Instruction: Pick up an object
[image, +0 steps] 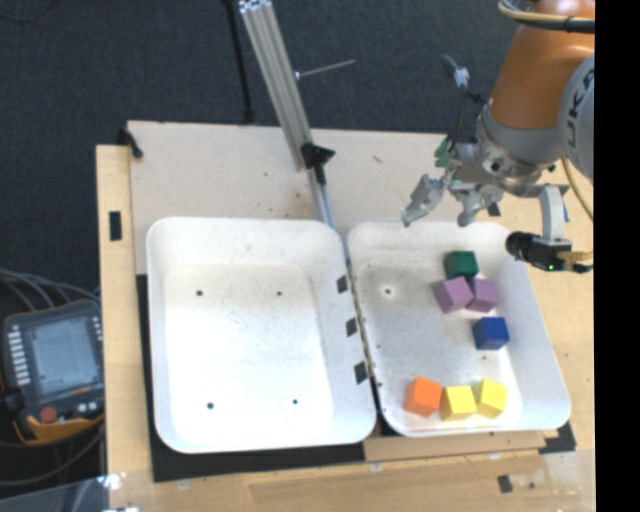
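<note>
My gripper (445, 206) hangs over the back edge of the right bin (400, 330), open, with nothing between its fingers. Its two grey fingers (420, 200) are spread apart. Below and to its right in that bin lie a green block (461, 265), two purple blocks (453, 294) (484, 293) side by side, and a blue block (490, 332). Near the bin's front edge sit an orange block (423, 395) and two yellow blocks (459, 401) (492, 396) in a row. All the blocks lie apart from the gripper.
The left bin (250, 330) adjoins the right one. A slanted aluminium post (285, 90) rises from the bench behind the bins. A handheld control pendant (55, 360) lies off the bench at left. A black cable fitting (545, 250) hangs by the right bin's far corner.
</note>
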